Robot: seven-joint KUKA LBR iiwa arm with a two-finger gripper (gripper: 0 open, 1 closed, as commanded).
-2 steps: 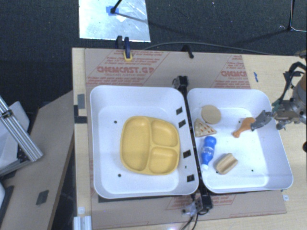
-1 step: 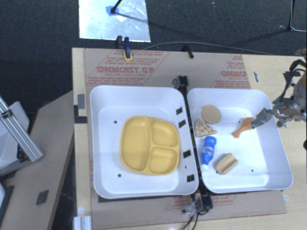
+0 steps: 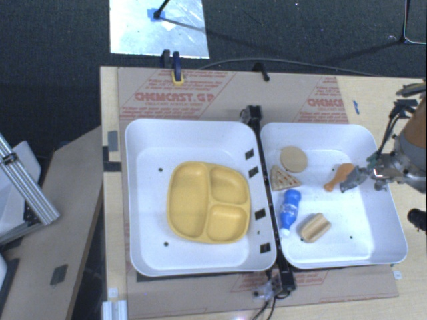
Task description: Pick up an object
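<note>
Though the arm is cut off at right, the gripper [image 3: 353,181] (fingers indistinct) hovers beside the orange piece [image 3: 339,176].

A robotics lab: 2 white bins [image 3: 200,129] sit on a bench [image 3: 227,89] faced with printed board. Left of the bins stands an aluminium rail [image 3: 27,185]; behind them cables [image 3: 300,62] cross dark carpet [image 3: 53,32].

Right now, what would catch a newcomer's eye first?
Probably the yellow divided plate, alone in the left bin. Next, the right bin's small clutter: a blue bottle, a round biscuit and a bread roll, with the arm's claw beside an orange piece.
</note>
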